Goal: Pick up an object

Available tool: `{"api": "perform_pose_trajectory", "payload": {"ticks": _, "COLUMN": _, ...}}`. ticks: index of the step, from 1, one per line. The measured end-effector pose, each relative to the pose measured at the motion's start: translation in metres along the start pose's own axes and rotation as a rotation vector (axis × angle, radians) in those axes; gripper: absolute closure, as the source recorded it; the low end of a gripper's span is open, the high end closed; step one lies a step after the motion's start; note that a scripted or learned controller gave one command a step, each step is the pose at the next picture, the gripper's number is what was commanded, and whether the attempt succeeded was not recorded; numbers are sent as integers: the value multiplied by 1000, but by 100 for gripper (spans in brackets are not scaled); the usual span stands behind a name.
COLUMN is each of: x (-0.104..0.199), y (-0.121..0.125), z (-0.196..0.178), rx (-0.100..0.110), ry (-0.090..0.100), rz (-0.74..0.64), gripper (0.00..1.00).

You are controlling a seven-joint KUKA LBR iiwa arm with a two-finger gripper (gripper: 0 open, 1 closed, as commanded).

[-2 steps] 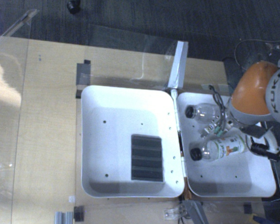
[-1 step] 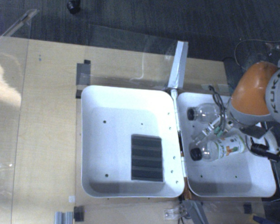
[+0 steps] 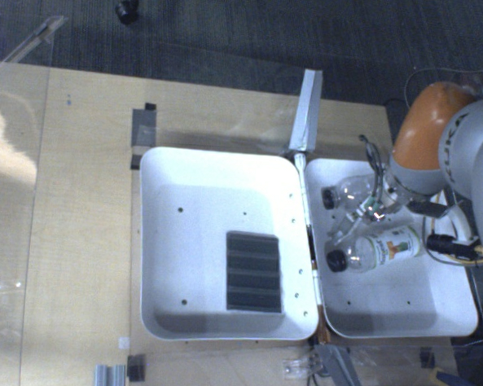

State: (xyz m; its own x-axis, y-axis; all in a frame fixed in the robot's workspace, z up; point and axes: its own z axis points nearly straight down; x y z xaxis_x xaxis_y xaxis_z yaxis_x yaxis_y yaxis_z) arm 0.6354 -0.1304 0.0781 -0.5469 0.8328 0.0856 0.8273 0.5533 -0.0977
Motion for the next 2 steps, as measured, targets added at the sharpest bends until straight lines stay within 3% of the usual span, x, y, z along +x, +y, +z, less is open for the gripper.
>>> {"api": "perform_pose_trajectory", "payload": {"ticks": 1, "x": 10, "y": 11, "z": 1, "rx": 3, "ry": -20, "rz": 176, "gripper": 0}}
{"api": "perform_pose_trajectory", "payload": {"ticks": 2, "x": 10, "y": 13, "z": 2, "rx": -1, "ry": -20, "rz": 212, "gripper": 0}}
